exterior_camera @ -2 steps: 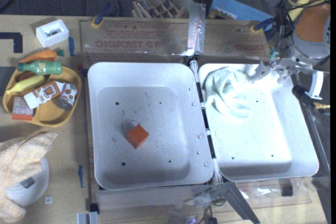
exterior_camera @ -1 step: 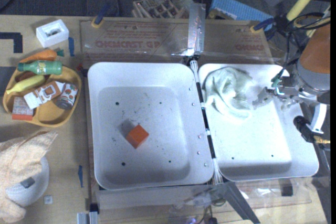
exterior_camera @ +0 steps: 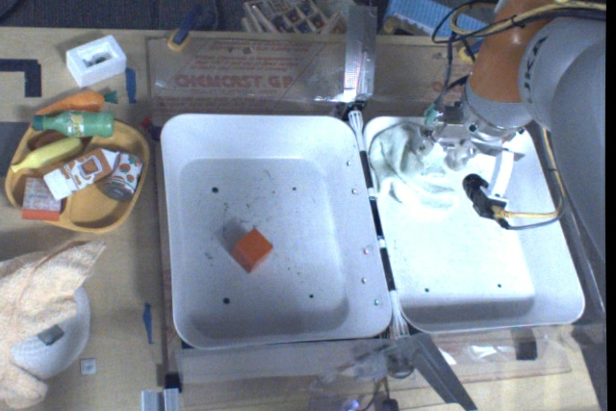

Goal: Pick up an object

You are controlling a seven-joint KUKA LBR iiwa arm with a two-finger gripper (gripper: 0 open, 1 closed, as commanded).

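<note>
Here the left bin (exterior_camera: 183,207) holds one orange block (exterior_camera: 253,249), lying a little left of its middle, well apart from the walls, with dark specks scattered on the floor around it. Nothing covers or crowds the block. The right bin (exterior_camera: 500,294) has a pale crumpled cloth (exterior_camera: 393,159) in its far left corner, and the tool (exterior_camera: 438,141) sits right at that cloth; whether it is spread or pressed together cannot be told, since it blurs into the white cloth and bin.

The arm (exterior_camera: 549,63) comes in from the right, its orange band (exterior_camera: 505,53) above the wrist, the wrist bent down toward the far part of the right bin. A black and yellow cable (exterior_camera: 500,207) loops below it.

On the counter (exterior_camera: 96,322), left of the bins, a yellow bowl (exterior_camera: 96,212) carries toy food, including a green bottle (exterior_camera: 77,123). A white box (exterior_camera: 96,60) lies beyond it, and a peach cloth (exterior_camera: 48,289) nearer. A clear sheet (exterior_camera: 250,72) behind the bins bears reddish lettering too faint to read.
</note>
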